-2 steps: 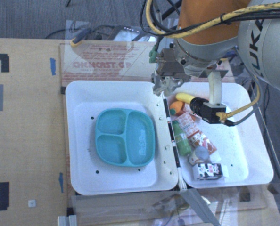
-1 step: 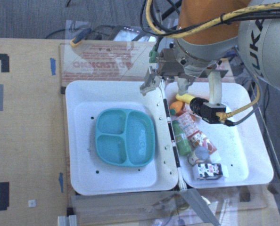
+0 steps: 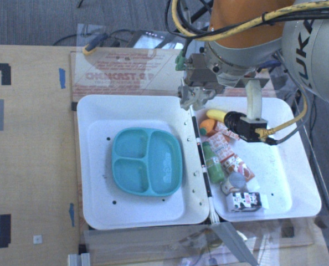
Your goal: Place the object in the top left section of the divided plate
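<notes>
Looming over the upper right of the frame, the arm is the closest thing to the lens: its orange band and grey wrist housing run off the top and right edges, with yellow cables looped across them. Below it hangs the gripper, over the upper end of the seam where the two bins meet; it is small, dark and seen from above, so I cannot tell its state, and nothing can be made out in it.

Down on the bench, the right bin holds a loose pile: a yellow banana-like piece, an orange ball touching it, a green bottle, red-and-white packets and a black-and-white carton lower in the frame. The arm and a black fitting cover the pile's upper part.

In the left bin lies the teal divided plate, flat and near the middle, its three sections bare. Bench clutter along the bottom edge is blurred and cropped.
</notes>
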You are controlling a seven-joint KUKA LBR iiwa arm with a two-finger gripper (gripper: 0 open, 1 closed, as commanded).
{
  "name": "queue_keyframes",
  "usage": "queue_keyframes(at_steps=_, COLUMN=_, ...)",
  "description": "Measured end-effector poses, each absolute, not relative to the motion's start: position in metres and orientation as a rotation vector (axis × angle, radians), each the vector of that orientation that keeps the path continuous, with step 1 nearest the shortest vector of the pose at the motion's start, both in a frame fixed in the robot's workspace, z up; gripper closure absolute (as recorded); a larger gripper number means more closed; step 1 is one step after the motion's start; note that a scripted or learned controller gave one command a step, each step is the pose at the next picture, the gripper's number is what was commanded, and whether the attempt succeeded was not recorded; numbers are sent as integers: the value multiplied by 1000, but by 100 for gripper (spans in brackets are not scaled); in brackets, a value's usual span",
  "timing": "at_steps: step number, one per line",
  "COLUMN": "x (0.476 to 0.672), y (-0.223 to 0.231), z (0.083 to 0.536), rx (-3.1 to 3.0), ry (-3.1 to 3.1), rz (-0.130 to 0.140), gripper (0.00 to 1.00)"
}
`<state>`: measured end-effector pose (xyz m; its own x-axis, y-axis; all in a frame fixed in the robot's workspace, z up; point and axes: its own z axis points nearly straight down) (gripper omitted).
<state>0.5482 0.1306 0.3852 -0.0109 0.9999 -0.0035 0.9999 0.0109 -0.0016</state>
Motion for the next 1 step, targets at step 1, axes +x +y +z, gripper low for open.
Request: queue_keyframes(at_steps=1, x=522, y=167, z=292, rx=2173, ry=2271, rz=-7, gripper=100)
